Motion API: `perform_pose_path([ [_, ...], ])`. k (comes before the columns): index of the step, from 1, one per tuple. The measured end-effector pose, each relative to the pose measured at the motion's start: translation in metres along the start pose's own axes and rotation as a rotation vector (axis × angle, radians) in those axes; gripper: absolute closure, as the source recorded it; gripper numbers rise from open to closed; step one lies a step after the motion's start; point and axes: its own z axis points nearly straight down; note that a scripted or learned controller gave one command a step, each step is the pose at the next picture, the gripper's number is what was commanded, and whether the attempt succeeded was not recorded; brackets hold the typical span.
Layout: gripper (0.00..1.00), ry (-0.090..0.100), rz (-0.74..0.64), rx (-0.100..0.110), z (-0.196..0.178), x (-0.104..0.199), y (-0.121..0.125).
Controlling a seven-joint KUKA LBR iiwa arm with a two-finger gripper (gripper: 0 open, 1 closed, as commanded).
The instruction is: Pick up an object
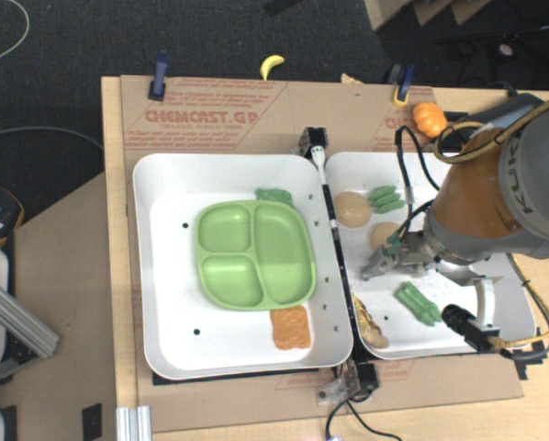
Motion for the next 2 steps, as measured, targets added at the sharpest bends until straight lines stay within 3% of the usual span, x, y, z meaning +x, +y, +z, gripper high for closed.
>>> perform_pose_path([
  [1, 0.0, 0.001, 0.0, 0.002, -0.001, 0.005, 0.029],
  [2, 1.0, 0.001, 0.002, 0.002, -0.012, 0.005, 0.028],
])
